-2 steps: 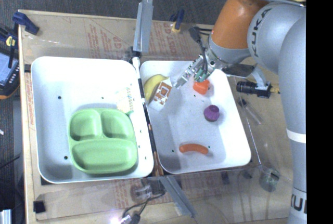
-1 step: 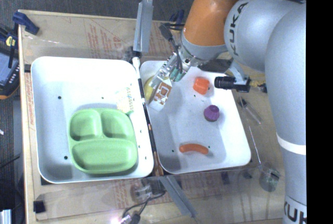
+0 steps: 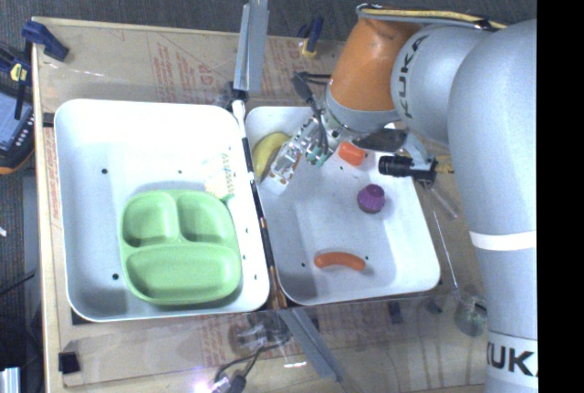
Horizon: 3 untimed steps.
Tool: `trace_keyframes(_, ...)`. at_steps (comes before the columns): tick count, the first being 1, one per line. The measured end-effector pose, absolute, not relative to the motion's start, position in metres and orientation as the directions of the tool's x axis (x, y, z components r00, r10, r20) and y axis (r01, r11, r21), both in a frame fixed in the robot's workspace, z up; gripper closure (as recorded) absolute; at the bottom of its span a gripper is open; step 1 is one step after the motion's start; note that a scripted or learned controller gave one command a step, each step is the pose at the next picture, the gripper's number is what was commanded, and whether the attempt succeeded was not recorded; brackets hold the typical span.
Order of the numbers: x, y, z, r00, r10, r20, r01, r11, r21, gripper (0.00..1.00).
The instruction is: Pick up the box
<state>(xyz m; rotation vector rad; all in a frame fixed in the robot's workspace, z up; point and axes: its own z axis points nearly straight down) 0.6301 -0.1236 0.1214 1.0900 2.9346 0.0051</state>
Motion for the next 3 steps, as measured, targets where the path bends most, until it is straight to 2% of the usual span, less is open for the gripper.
trace_keyframes(1,0.601,-0.142,0.182,-0.975,0.222,-0.003,0.222,0.975,0.0,1.0)
trace_keyframes(2,0.617,-0.104,0.198,-0.983,0.181,-0.002,0.181,0.983,-0.001,1.0)
trace_keyframes(3,0.635,-0.129,0.212,-0.767,0.641,-0.004,0.641,0.767,0.001,1.0)
